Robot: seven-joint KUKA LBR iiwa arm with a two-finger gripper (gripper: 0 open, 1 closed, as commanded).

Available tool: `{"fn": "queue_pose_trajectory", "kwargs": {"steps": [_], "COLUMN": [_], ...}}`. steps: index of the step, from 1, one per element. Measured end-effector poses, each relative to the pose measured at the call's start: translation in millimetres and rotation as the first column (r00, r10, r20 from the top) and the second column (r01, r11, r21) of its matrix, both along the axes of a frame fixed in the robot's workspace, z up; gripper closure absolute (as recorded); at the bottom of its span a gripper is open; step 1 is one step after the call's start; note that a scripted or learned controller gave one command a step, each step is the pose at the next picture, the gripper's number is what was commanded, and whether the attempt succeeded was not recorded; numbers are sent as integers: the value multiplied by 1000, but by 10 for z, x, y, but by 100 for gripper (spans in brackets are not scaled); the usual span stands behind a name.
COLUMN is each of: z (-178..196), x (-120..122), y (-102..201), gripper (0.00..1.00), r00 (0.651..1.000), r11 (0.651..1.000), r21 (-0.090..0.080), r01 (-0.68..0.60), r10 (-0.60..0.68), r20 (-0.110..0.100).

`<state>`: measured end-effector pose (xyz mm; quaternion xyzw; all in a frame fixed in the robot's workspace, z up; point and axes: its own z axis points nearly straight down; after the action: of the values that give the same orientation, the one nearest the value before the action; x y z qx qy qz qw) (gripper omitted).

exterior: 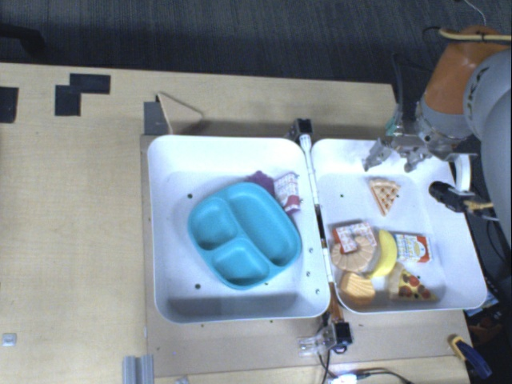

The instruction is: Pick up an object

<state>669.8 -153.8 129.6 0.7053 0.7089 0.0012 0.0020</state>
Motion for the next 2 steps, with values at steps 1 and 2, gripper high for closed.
{"fn": "queue_pose_trajectory", "kwargs": {"steps": [1,2], "z": [-426,-302], "x": [-1166,-1138], "y": [-162,-163], "gripper": [0,100], "r00": [1000,1000], "r11": [1000,1000], "r21": [0,-2], "r01": [2,1], "r10": [-2,-1], "r20": [0,9]}}
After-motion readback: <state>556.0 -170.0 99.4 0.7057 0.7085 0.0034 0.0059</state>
